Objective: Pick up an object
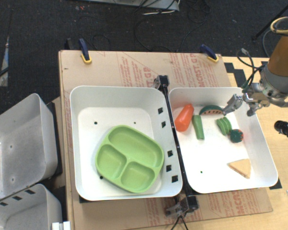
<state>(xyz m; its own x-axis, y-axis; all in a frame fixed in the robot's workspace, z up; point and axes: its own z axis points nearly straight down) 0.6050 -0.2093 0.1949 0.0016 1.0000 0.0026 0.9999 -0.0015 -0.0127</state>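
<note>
Surface (pixel 110 66) is a brown board with red lettering, clamped at the far edge by two yellow-and-blue clamps (pixel 85 51), one far left, one far right. Two white bins sit on it side by side, touching along a black divider strip. Left bin (pixel 86 99) holds a green compartment tray (pixel 129 158), three sections, lying flat toward the near side. Right bin (pixel 264 147) holds the small items. Arm (pixel 278 66) comes in from the right at the far right corner of the right bin, grey with orange band above the wrist. Gripper (pixel 242 104) hangs over the far right edge of the right bin, fingers spread, nothing between them, one fingertip just beside the watermelon slice (pixel 211 110). Orange-red pepper (pixel 184 117) lies far left in that bin, next to the divider. Dark green cucumber (pixel 198 127) lies just right of it, lengthwise near-to-far. Green ridged piece (pixel 224 125) sits right of the cucumber, with a small dark green round item (pixel 236 136) touching or nearly touching its near right end. Tan wedge (pixel 241 167) lies apart, near right in the bin.
</note>
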